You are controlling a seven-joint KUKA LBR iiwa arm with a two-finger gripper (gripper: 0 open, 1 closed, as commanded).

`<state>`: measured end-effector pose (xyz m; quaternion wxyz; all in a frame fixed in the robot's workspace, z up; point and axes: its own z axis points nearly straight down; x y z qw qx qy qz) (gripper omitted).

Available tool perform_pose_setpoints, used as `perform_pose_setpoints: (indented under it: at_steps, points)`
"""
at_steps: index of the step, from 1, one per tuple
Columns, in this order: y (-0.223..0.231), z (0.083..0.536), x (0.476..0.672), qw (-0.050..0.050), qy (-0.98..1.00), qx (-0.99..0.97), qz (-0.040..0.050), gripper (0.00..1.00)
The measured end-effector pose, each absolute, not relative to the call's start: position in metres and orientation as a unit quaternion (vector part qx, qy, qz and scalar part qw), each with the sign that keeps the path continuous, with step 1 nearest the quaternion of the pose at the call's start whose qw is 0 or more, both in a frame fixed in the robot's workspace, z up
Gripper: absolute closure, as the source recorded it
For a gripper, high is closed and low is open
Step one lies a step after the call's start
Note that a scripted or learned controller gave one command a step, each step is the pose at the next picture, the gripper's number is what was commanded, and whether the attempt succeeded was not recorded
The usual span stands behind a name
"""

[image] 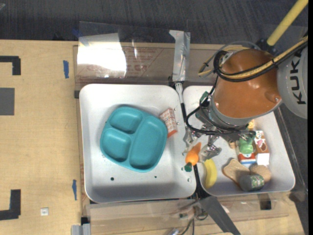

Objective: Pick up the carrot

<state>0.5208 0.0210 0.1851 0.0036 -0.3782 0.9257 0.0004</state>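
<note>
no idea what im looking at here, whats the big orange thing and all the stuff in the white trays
This is one camera fixed above a bench, looking down at a slant. The big orange and grey shape is a robot arm reaching in from the right. Its pincer hangs low over the carrot, which lies at the inner edge of the right bin; I cannot tell whether it has gripped it. Next to the carrot is a banana, with more toy foods and small packets further right. The left bin holds a teal divided plate and a small packet.
</note>
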Motion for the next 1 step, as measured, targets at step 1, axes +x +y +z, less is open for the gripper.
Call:
perform_pose_setpoints:
  at_steps: [1]
  points:
    - [0.0752,0.185,0.517,0.004,0.881,-0.474,0.0007,1.0]
